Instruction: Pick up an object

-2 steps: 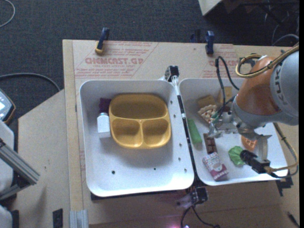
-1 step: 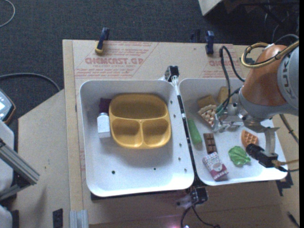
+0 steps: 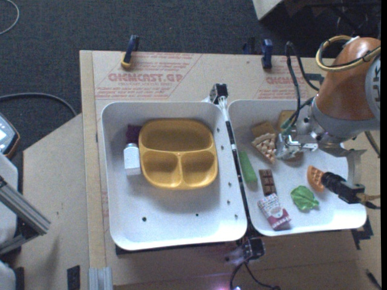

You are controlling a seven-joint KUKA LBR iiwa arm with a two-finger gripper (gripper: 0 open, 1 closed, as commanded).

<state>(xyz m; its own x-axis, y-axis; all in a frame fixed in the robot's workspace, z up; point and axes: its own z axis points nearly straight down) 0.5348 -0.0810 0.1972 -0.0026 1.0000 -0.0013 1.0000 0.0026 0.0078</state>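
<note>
My gripper (image 3: 289, 148) hangs low in the right bin (image 3: 338, 222), near its back middle. Its tip is right beside a tan waffle-like wedge (image 3: 264, 146), on the wedge's right. A tan block (image 3: 262, 129) lies just behind the wedge. In the same bin lie a green stick (image 3: 247, 167), a brown chocolate bar (image 3: 267, 182), a red and white carton (image 3: 274, 211), a green leaf (image 3: 304, 198) and an orange piece (image 3: 315, 177). I see nothing lifted.
The left bin (image 3: 121, 216) holds a yellow divided plate (image 3: 178, 153), a white bottle (image 3: 132, 159) and a dark purple thing (image 3: 133, 132) behind it. The arm's orange-banded wrist (image 3: 351, 83) covers the right bin's back right corner.
</note>
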